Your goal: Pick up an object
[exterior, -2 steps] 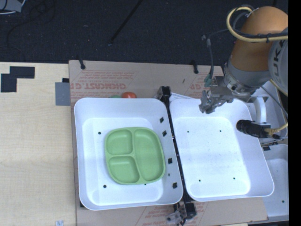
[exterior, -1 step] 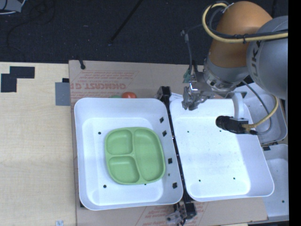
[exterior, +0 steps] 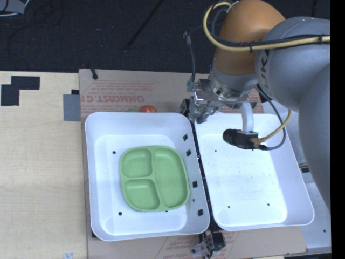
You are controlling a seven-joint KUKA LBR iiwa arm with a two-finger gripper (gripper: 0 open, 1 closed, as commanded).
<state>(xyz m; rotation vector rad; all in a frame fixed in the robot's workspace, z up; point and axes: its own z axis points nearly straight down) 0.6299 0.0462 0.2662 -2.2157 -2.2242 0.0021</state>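
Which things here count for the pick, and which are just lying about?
For the job:
- green divided plate lying in the left bin
- gripper, over the divider at the bins' far end

Lying about:
- small red object outside the left bin's far rim
- right bin
- cardboard sheet under the bins

The arm [exterior: 302, 74] is grey and rounded, with an orange band [exterior: 248, 23]. A yellow cable [exterior: 215, 34] loops around it.
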